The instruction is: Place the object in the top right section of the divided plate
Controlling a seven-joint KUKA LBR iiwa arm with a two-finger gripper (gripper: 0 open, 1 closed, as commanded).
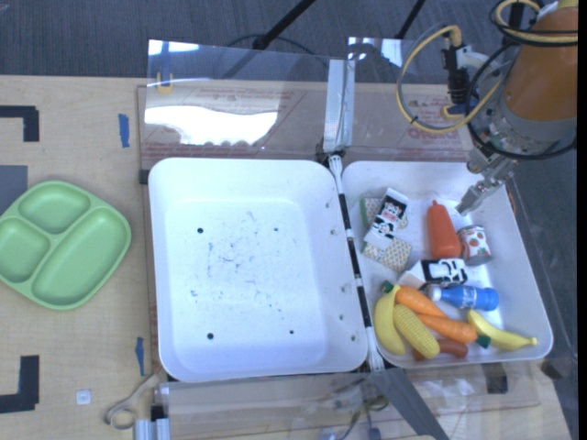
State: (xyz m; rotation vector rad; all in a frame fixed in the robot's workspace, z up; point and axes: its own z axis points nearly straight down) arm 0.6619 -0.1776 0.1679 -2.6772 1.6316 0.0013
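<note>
Gripper (pixel 484 180): above right bin's (pixel 534 282) back-right edge; finger state cannot be told.
Divided plate (pixel 62 243): on tabletop (pixel 55 117), far left.
Toys: bottle (pixel 444 231), corn (pixel 415 330), carrot (pixel 438 313) crowd right bin.
Left bin (pixel 246 264): between them.

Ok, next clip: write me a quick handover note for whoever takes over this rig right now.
Gripper: above the right bin's upper edge, with nothing visibly between its fingers.
Divided plate: green, on the bench left of the left bin; none of the toys is on it.
Toys: all piled in the right bin, including an orange bottle, a corn cob and a banana.
Done: nothing picked or placed.
Left: grasp a toy, carry it across, and set it in the plate's top right section.
</note>
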